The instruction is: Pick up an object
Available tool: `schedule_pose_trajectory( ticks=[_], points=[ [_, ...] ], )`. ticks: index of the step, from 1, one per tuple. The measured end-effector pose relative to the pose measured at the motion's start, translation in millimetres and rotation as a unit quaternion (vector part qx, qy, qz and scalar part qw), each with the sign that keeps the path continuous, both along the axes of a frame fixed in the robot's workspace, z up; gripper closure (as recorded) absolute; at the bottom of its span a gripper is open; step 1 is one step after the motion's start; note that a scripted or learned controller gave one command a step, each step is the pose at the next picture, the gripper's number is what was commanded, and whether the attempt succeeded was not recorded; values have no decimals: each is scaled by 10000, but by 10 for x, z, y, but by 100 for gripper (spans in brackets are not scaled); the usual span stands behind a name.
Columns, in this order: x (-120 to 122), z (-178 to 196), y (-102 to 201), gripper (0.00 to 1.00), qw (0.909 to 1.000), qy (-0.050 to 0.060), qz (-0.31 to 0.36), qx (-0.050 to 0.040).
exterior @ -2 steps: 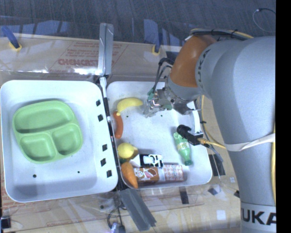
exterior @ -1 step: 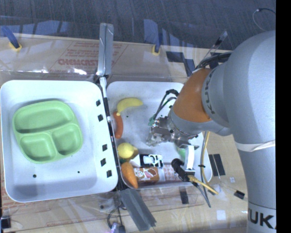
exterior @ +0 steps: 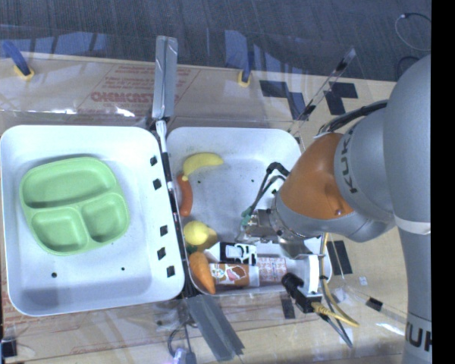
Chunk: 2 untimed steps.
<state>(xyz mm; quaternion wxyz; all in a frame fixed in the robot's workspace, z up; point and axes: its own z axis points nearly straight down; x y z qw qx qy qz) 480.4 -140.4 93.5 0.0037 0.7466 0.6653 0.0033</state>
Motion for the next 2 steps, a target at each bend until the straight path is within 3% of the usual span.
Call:
schedule_pose_trajectory(
  ticks=[1, 2],
  points=[
    [-10, -3, -19, 0, 10000, 10, -15, -12],
    [3, 69, 215, 0, 9986, -16, 531, -34]
  ],
)
